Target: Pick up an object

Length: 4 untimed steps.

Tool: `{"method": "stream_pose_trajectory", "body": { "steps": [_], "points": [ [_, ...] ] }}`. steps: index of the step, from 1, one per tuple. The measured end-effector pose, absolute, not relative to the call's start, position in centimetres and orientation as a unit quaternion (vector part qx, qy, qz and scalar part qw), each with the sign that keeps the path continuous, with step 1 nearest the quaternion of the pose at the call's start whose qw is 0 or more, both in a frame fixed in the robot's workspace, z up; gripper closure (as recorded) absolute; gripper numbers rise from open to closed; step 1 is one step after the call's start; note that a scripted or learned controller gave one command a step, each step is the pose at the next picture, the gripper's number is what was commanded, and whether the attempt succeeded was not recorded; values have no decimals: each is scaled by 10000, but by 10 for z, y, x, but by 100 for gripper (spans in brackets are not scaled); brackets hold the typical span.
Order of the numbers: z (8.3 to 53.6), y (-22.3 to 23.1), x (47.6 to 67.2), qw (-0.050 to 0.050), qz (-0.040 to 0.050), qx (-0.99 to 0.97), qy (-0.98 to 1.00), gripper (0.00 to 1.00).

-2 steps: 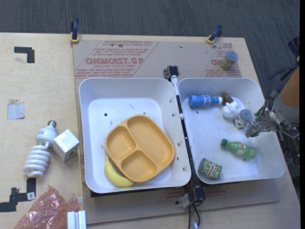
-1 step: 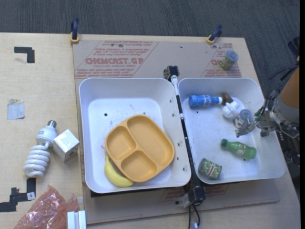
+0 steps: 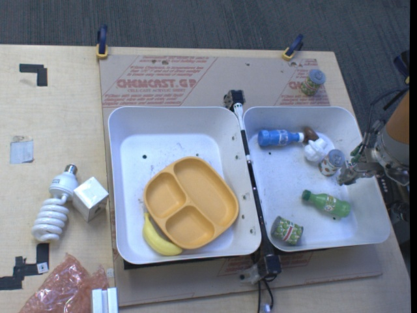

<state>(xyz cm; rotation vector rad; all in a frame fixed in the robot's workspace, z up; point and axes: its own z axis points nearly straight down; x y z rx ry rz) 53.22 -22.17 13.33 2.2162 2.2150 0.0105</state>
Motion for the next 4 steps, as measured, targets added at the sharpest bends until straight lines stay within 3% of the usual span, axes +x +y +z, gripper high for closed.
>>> {"method": "stream_pose_trajectory", "body": {
  "steps": [1,2,3,4],
  "points": [
    [133,-222,532,42,33,7074,7067,0],
    [143,-222,534,57,39,7073,7069,100],
    [143,-222,534,57,39,7073,7068,0],
    [154,-223,535,74,46,7070,7071,100]
  ]
}}
